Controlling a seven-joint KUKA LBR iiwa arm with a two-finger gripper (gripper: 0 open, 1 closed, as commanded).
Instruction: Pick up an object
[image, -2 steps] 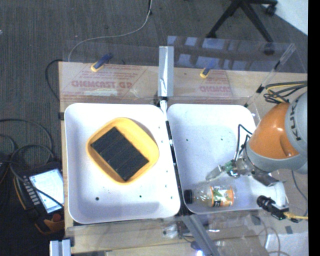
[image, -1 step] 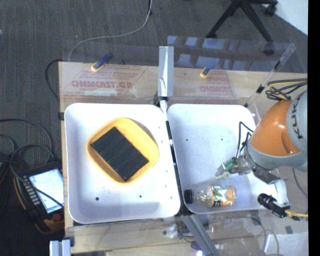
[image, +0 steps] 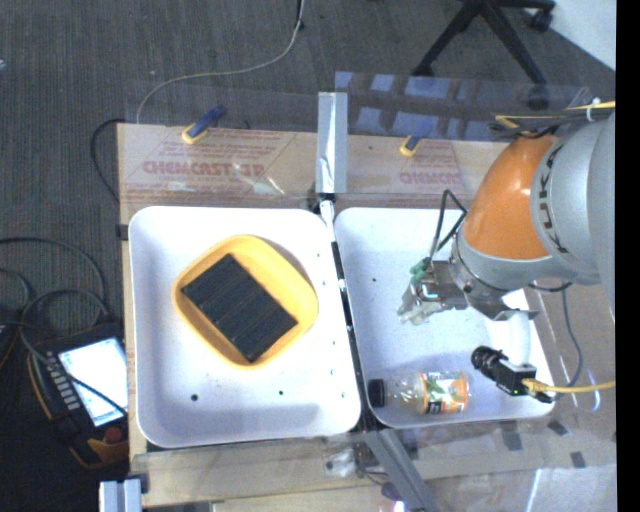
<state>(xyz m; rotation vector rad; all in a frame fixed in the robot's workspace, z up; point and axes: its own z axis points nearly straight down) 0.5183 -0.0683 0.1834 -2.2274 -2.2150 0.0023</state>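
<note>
A small clear plastic bottle (image: 425, 391) with a black cap and an orange-green label lies on its side near the front edge of the right bin (image: 380, 250). In the left bin (image: 160, 400) sits a yellow dish (image: 290, 270) holding a dark square pad (image: 240, 306). My gripper (image: 418, 298) hangs over the middle of the right bin, behind the bottle and apart from it. The grey and orange arm reaches in from the right.
A black fitting with a yellow cable (image: 505, 370) sits at the right bin's right side, close to the bottle. A ridge between the bins (image: 342, 290) separates them. A cardboard sheet (image: 230, 165) lies behind the bins.
</note>
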